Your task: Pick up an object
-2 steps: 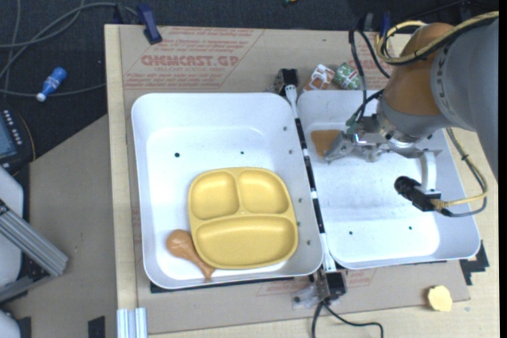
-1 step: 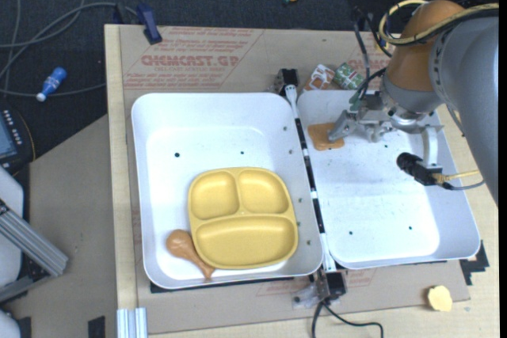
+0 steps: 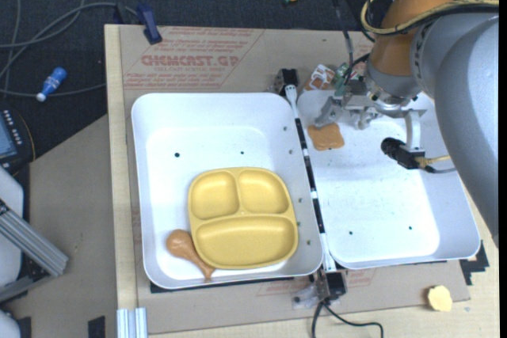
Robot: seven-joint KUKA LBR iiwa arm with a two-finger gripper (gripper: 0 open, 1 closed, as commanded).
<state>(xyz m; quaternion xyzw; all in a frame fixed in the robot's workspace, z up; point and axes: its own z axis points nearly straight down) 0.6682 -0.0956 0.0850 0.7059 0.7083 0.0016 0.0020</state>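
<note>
A flat brown toy (image 3: 325, 138), like a slice of toast, lies in the right bin (image 3: 380, 210) near its back left corner. My gripper (image 3: 342, 119) hangs just above and behind it, close to the bin's back wall. Nothing shows held in it. A small colourful packet (image 3: 321, 77) sits at the back rim of the right bin, beside the gripper. In the left bin (image 3: 158, 131) rests a yellow divided plate (image 3: 240, 216), with a tan toy drumstick (image 3: 187, 248) against its front left edge.
The grey arm with its orange band (image 3: 408, 20) covers the back right of the right bin. A black cable plug (image 3: 400, 152) hangs from it over the bin. A yellow piece (image 3: 439, 298) lies on the bench at front right.
</note>
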